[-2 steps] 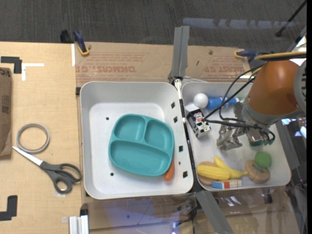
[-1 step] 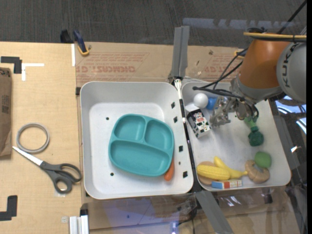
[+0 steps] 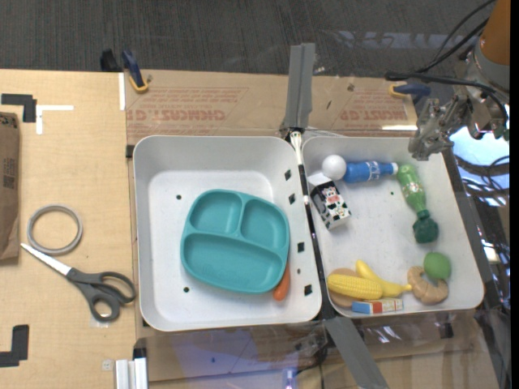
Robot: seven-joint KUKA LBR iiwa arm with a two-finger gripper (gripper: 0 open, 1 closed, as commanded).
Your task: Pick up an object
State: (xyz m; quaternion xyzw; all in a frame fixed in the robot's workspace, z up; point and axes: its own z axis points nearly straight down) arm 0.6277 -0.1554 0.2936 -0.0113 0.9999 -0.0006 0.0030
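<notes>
I see the end effector (image 3: 427, 140) over the right bin's (image 3: 381, 225) far right corner; I cannot tell how it is set. Just beside it lies a green bottle (image 3: 410, 186), with a blue bottle (image 3: 369, 170) left of that. A teal plate (image 3: 236, 241) sits in the left bin (image 3: 158, 217).
</notes>
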